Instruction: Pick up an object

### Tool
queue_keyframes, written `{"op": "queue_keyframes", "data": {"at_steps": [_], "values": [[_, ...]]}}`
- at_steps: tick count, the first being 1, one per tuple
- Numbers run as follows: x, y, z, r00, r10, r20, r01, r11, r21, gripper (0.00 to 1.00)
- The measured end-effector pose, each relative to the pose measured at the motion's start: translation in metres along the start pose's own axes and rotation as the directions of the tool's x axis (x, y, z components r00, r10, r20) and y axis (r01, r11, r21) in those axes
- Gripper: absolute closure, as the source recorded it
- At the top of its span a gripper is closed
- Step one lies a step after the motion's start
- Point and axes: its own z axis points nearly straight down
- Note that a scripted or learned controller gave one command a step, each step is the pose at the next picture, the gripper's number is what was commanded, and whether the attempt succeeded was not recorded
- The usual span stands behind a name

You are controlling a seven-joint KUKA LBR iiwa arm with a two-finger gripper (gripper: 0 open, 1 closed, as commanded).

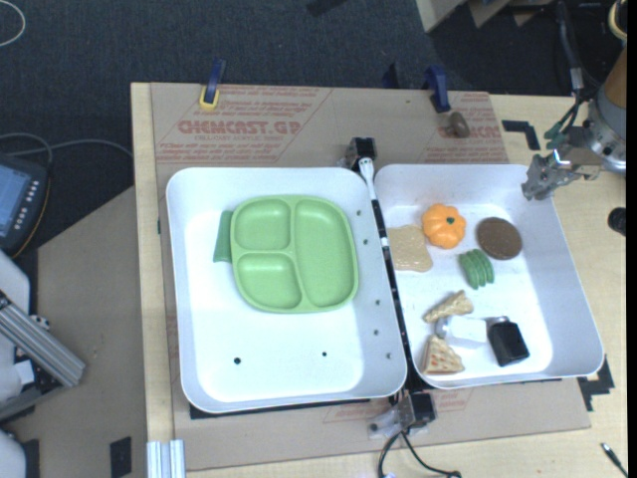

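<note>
Left bin (189,297): a green three-compartment tray (295,254) lies in its upper middle, with a darker green piece (221,237) showing from under the tray's left edge; the lower part of the bin floor is bare white. Right bin (567,297): a tan flat piece (409,248) lies by the bin's left wall, just beside an orange pumpkin (444,225); right of the pumpkin sits a brown disc (499,238), and below and between them a small green ridged item (477,268). Lower in the same bin are two sandwich-like wedges (448,307) (443,356), with a white piece (470,331) between them and a black block (508,342) touching that piece on its right. The gripper (542,179) hangs at the right bin's upper right corner, above the rim and well apart from every object; nothing is between its fingers, and their spread cannot be told at this size.
</note>
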Motion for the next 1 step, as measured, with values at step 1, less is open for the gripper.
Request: {"op": "queue_keyframes", "data": {"at_steps": [1], "values": [[0.0579, 0.0033, 0.0067, 1.000, -0.004, -0.004, 0.004, 1.000, 0.008, 1.00]]}}
